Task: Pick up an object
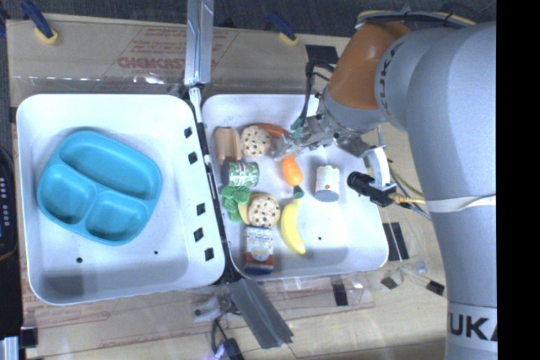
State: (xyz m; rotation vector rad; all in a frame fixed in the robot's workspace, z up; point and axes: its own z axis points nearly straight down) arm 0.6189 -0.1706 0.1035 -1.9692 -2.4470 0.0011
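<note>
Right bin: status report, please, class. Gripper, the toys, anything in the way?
Gripper low over right bin, beside orange carrot. Nothing seen between fingers. Banana, cookies, green can crowd close by. Blue divided tray in left bin.

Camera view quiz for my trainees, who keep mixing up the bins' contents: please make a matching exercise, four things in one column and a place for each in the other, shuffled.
Things
1. blue divided plate
2. banana
3. white cup
4. green can

Places
A. right bin, near its front edge, right of the lower cookie
B. left bin, lying alone
C. right bin, near the divider between the bins, below the upper cookie
D. right bin, right of the small orange piece

Pairs: 1-B, 2-A, 3-D, 4-C
</note>
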